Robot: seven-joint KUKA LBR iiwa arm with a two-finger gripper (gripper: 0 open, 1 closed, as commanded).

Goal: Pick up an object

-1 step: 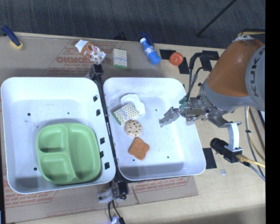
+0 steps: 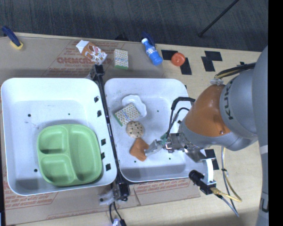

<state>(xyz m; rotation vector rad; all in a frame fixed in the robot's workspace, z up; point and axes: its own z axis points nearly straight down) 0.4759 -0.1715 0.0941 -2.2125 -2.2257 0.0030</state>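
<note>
Orange wedge-shaped object (image 2: 138, 149) lies in the right bin (image 2: 177, 171), near its front, long axis slanting from upper right down to lower left. Largest to smallest: the left bin (image 2: 14, 126) holds a green divided tray (image 2: 70, 154); the right bin also holds a white piece (image 2: 133, 101), a patterned packet (image 2: 127, 114) and a speckled ball (image 2: 135, 128). The gripper (image 2: 155, 146) sits just beside the wedge; whether it is open or closed cannot be made out.

A green divided plate (image 2: 70, 153) lies in the far bin (image 2: 9, 126), well apart from the gripper (image 2: 155, 147), toward the view's left. Above the gripper in the view, outside both bins, lie a blue bottle (image 2: 152, 52), an orange cap (image 2: 178, 58) and a snack packet (image 2: 91, 52).
</note>
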